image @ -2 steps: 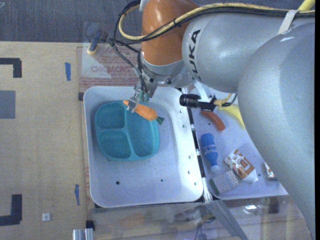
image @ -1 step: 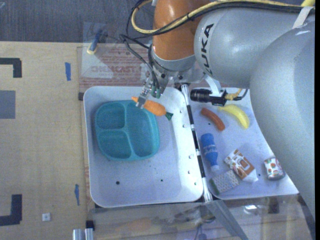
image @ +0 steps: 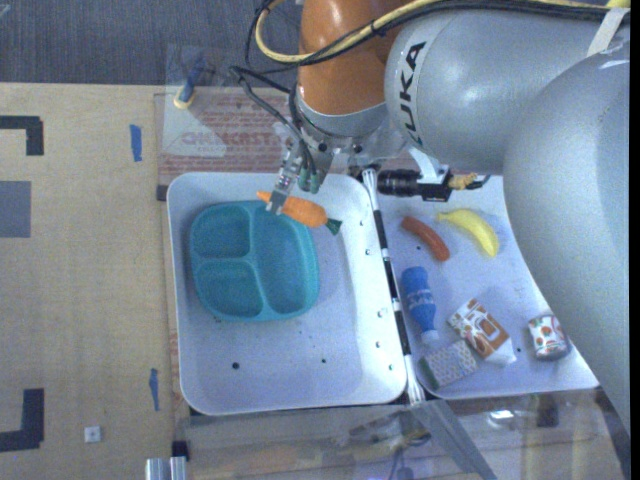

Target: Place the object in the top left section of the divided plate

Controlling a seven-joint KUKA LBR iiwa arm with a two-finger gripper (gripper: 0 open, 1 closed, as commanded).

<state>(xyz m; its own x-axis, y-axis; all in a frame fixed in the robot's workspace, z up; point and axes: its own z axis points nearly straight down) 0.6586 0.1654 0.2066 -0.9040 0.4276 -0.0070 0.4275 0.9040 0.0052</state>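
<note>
Toy carrot (image: 300,210) is pinched between fingers of gripper (image: 290,190), at blue divided plate (image: 255,263) top right edge, in left bin (image: 200,368). Carrot judged light, stiff, smooth; best held at middle.

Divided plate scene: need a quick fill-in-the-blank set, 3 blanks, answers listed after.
1. The teal divided plate lies in the ___ bin.
2. The carrot sits at the plate's upper-right edge, just below the ___.
3. The banana lies in the ___ bin, beside the sausage.

Missing words: left; gripper; right
</note>
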